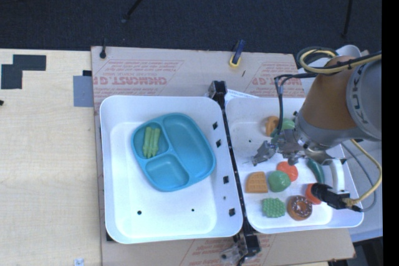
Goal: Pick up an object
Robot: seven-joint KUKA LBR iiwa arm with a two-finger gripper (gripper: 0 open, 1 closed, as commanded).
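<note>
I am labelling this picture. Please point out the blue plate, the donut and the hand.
Blue plate (187,140), camera view, bare floor of its largest compartment.
Donut (300,207), camera view, its iced top.
Hand (264,154), camera view, midway between its fingertips.

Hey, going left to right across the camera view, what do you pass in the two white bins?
Green bean-like piece in the blue three-compartment plastic plate → orange square toy → bumpy green toy → brown ring-shaped doughnut toy.
</note>
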